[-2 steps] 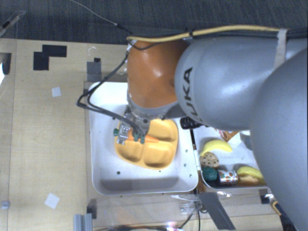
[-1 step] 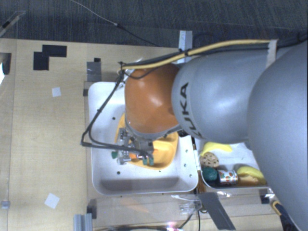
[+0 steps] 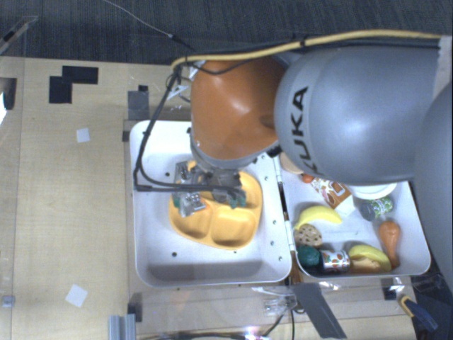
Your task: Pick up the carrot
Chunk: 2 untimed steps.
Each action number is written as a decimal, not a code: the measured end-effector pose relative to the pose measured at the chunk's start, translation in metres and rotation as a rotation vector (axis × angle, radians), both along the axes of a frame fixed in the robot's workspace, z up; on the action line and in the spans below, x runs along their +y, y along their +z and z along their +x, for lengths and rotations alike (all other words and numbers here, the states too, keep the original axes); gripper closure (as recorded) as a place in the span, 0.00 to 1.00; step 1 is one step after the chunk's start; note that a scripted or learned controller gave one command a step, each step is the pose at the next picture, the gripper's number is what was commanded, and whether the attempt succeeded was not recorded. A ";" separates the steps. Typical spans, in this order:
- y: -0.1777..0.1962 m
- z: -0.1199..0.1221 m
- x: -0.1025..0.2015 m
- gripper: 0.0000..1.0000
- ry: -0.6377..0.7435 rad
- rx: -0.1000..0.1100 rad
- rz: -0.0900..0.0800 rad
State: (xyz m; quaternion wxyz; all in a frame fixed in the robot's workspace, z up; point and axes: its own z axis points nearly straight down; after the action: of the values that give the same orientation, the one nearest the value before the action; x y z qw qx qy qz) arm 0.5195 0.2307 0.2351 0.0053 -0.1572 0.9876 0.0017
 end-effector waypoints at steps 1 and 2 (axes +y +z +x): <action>0.002 0.024 0.005 1.00 -0.289 0.003 0.002; -0.030 0.016 0.005 1.00 -0.433 0.006 0.001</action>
State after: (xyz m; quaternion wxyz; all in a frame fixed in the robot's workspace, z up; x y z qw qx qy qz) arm 0.5355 0.2353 0.2053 0.0025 0.0584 0.9983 0.0017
